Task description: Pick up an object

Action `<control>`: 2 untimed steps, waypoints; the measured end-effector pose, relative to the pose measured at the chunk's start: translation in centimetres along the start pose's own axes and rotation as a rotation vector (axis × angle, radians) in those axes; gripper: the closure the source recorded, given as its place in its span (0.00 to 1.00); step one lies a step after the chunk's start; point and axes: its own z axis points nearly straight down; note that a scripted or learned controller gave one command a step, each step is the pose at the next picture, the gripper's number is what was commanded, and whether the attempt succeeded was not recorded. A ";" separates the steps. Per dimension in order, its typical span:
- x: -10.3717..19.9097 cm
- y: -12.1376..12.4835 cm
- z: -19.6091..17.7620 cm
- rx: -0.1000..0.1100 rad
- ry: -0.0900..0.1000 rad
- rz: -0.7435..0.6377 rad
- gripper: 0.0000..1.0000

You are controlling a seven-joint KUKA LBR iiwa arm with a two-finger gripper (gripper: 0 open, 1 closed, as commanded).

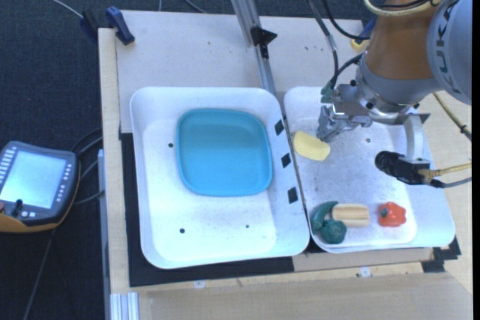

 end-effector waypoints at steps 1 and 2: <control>5.1 0.1 0.8 0.001 0.000 0.000 1.00; 10.4 0.5 0.5 0.001 0.000 0.000 1.00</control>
